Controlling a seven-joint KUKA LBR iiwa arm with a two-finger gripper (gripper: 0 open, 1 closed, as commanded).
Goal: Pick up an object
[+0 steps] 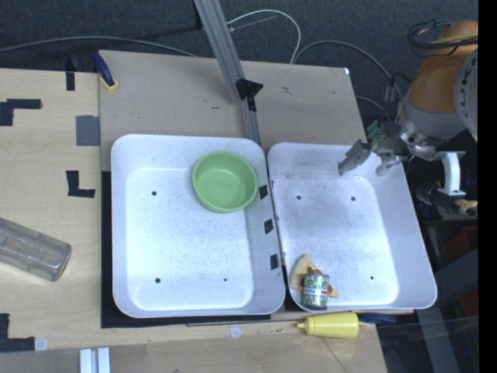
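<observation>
I am working in a robotics test lab, not a home. I am reaching over a plywood bench (pixel 225 92) bearing two shallow white bins (pixel 124 208) side by side, black tape marks (pixel 78 185) sticking to the boards. Loose cables (pixel 272 22) are trailing across dark carpet (pixel 326 6), and a metal pole (pixel 221 41) is leaning overhead (likely camera rigging).

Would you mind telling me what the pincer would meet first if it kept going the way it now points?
The pincer points down-left over the right bin's far rim. Going on, it would probably first meet that right bin on its bare white floor; depth is hard to judge here.
</observation>
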